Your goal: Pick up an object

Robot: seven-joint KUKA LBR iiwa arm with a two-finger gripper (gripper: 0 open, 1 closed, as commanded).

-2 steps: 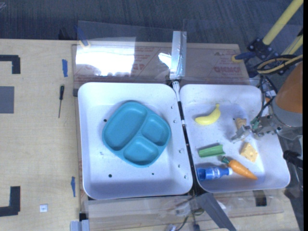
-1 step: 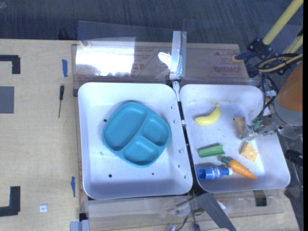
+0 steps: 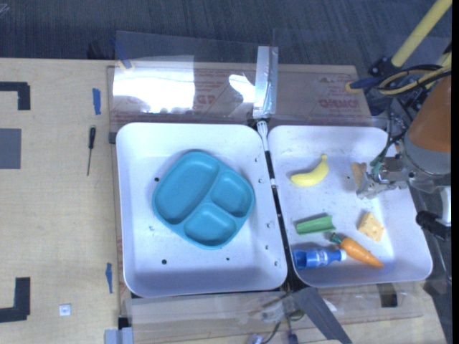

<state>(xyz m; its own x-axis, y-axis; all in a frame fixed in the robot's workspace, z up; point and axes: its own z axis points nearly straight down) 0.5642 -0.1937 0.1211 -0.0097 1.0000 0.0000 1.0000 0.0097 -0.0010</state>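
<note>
The right bin (image 3: 315, 138) holds a yellow banana (image 3: 310, 175), a green vegetable (image 3: 314, 224), an orange carrot (image 3: 361, 252), a blue and white bottle (image 3: 318, 257), a tan cheese wedge (image 3: 371, 226) and a small brown piece (image 3: 358, 171). My gripper (image 3: 373, 181) hangs over the bin's right part, just above the cheese wedge and beside the brown piece. Nothing shows between its fingers.
The left bin (image 3: 136, 149) carries a blue divided plate (image 3: 204, 198). A clear plastic wall (image 3: 186, 84) and a metal post (image 3: 265, 81) stand behind the bins. A screwdriver (image 3: 90, 147) lies on the wooden bench at left. Cables and a yellow rod (image 3: 423, 24) crowd the upper right.
</note>
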